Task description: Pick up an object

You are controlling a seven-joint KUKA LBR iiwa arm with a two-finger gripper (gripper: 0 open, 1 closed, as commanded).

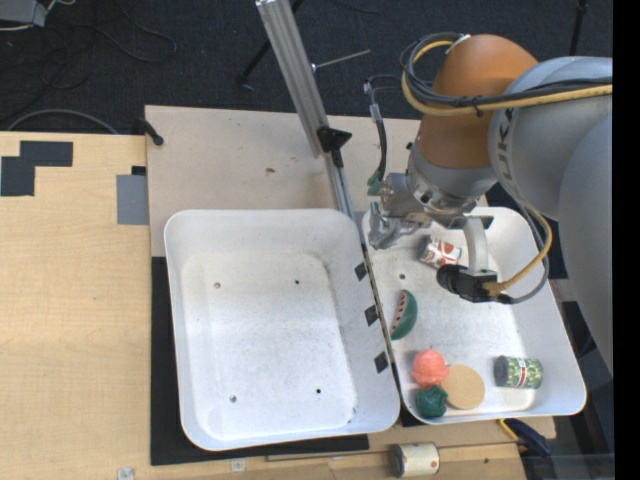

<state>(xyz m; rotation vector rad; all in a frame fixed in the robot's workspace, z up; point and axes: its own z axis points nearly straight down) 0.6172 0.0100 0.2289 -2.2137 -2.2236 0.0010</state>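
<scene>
My gripper hangs over the far left corner of the right bin, close to the divider between the two bins. A red and white can lies on its side just to the right of the gripper, partly behind the wrist. Nearer the front lie a watermelon slice, a pink ball, a tan disc, a dark green lump and a green can. Nothing shows in the gripper.
The left bin stands beside the right one, sharing a middle rim with black clips. A slanted aluminium bar rises behind the bins. A small cylinder lies on the bench front.
</scene>
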